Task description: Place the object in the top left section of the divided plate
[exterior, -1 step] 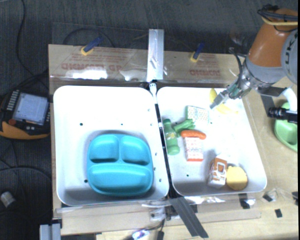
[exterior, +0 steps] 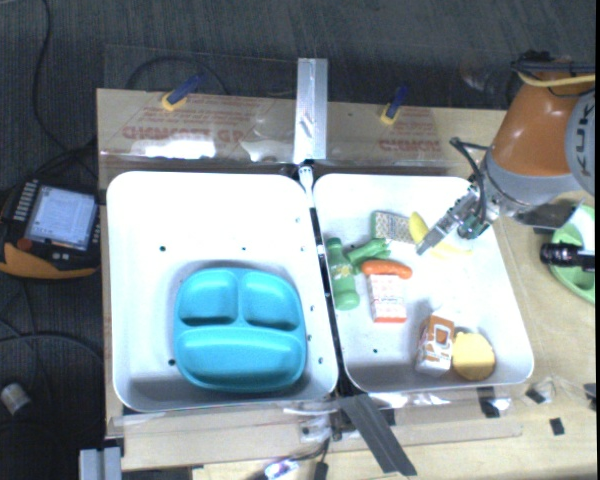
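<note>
Two white bins are seen side by side on the bench, split by a raised central rim (exterior: 318,268). In the left bin (exterior: 140,228) a blue divided plate (exterior: 242,328) is set toward the near side, near the central rim; open white floor is left along the far and left walls. The plate's top left section (exterior: 208,300) is seen bare, as are the other two sections.

The right bin (exterior: 500,298) is crowded in its middle. A green bottle (exterior: 340,273) lies along the central rim. Just right of it an orange carrot (exterior: 387,267) and a white-and-red packet (exterior: 386,298) are grouped. A grey ridged piece (exterior: 386,224) and a yellow item (exterior: 418,228) lie farther back. Near the bin's near right corner a small carton (exterior: 436,344) touches a yellow round item (exterior: 473,356). Bare floor is left near the far left corner and along the near left part of this bin.

The arm (exterior: 540,138) is reached in from the right over the right bin's far right edge, wrist tilted down and left. The gripper (exterior: 446,230) is positioned low, just beside the yellow item; whether it touches cannot be told. Nothing is seen gripped, and whether it is spread or closed cannot be told.
</note>
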You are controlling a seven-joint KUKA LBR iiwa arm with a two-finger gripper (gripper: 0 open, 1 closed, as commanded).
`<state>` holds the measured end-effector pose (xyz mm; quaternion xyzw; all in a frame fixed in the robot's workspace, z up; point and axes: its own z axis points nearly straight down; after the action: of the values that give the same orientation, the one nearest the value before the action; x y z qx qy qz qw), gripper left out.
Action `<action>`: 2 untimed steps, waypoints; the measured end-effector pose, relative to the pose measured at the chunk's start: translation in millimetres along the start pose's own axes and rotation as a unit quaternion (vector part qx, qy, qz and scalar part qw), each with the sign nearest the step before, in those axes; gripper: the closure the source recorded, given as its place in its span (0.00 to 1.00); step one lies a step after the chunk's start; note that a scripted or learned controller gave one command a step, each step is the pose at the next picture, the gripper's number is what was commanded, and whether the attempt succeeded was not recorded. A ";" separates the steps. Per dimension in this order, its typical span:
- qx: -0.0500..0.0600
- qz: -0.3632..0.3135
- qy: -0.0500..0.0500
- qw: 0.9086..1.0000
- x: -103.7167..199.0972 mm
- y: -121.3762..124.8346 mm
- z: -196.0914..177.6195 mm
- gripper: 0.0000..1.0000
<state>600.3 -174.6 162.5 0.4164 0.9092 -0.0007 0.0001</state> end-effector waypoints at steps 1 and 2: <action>-0.001 0.016 0.001 1.000 66.3 26.5 -15.9 1.00; 0.000 0.077 0.001 0.997 63.8 106.7 -20.9 1.00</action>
<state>639.4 -56.6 183.2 0.4851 0.8745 -0.0004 -0.0007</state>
